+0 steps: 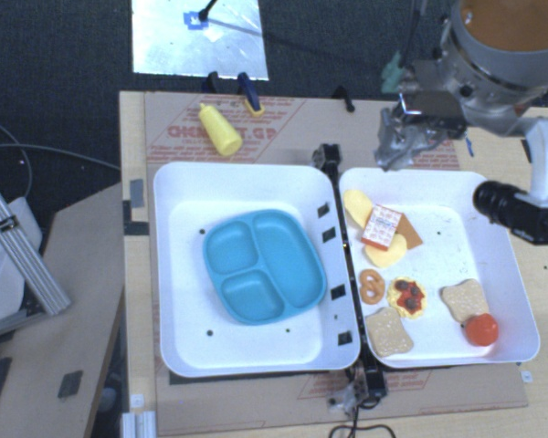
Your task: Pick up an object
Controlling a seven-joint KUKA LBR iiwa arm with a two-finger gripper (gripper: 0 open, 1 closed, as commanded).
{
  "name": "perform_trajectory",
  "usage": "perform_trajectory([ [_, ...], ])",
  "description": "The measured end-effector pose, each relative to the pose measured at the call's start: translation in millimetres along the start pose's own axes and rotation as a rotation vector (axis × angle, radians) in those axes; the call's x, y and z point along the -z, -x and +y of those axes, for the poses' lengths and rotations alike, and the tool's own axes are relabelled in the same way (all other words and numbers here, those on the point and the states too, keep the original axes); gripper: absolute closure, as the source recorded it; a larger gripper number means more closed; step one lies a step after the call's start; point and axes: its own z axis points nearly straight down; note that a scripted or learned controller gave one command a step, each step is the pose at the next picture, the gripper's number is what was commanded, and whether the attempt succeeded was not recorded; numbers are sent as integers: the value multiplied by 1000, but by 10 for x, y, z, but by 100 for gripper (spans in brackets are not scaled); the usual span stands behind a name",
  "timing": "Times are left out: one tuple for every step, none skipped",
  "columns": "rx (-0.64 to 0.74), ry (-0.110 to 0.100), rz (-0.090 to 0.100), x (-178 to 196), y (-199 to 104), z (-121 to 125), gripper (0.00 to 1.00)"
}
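Observation:
My gripper (400, 149) hangs above the far edge of the right bin (493, 245), up beyond the food items, with nothing seen between its fingers. Below it in the right bin lie a yellow banana-like piece (356, 207), a small red-and-white box (382, 226), a yellow slice with a brown piece (399, 245), a pretzel (372, 286), a small pizza (408, 297), two bread slices (388, 332) (463, 298) and a red tomato (481, 329).
The left bin (178, 245) holds a blue divided plate (263, 265). A yellow bottle (220, 129) lies on the cardboard behind the bins. A shiny metal sheet (198, 24) lies farther back. A metal frame (14, 245) stands at the left.

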Motion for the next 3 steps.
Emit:
perform_trajectory([
  [4,2,1,112,2,5,100],
  [7,5,1,223,5,11,100],
  [0,-7,0,91,-818,-9,100],
])
